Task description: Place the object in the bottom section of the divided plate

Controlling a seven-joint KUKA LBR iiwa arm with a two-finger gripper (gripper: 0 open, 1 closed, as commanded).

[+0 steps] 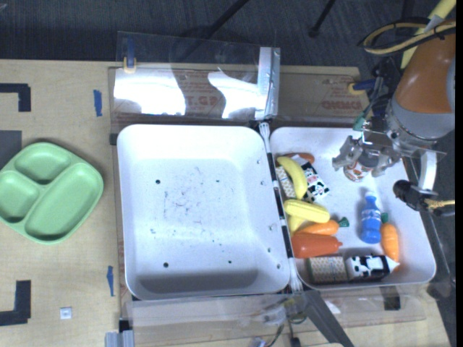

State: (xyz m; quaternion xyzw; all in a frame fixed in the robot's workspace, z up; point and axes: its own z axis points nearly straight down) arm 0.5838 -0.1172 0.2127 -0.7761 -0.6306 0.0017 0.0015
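The green divided plate lies on the bench at the far left, outside both bins, its large section toward the lower right. My gripper hangs over the upper part of the right bin. A small white and red object shows just beneath it; whether it is held or lying in the bin I cannot tell. The right bin also holds two yellow bananas, a blue bottle, carrots, an orange-red piece and cow-patterned items.
The left bin stands between the right bin and the plate. A clear plastic sheet with taped edges rises behind the left bin. Cables hang beside the arm at the upper right. Black tape marks sit on the bench near the plate.
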